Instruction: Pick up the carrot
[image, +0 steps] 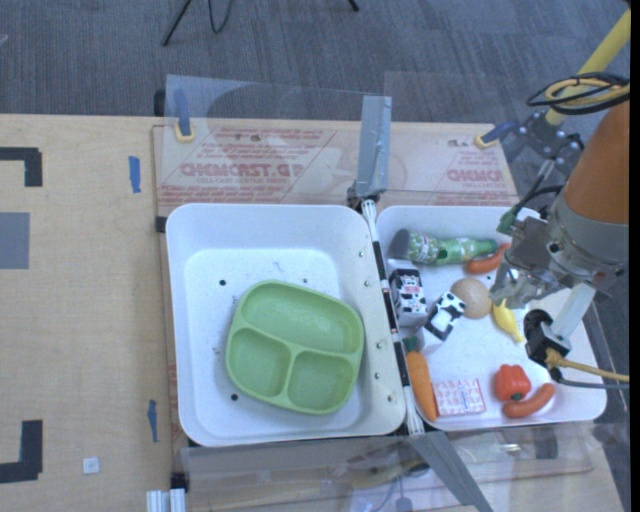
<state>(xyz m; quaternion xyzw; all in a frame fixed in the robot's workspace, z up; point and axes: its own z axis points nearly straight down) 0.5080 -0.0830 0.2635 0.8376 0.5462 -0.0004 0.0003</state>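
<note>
Carrot (420, 384) lies at right bin's (590, 400) near-left edge. Pincer (512, 290) hovers well apart; its opening cannot be told.

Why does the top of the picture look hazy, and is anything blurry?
In the camera view, clear plastic sheets behind the bins catch pale glare; lighting is soft and even, with faint shadows; the carrot and green plate look sharp, while the arm looks slightly soft.
</note>
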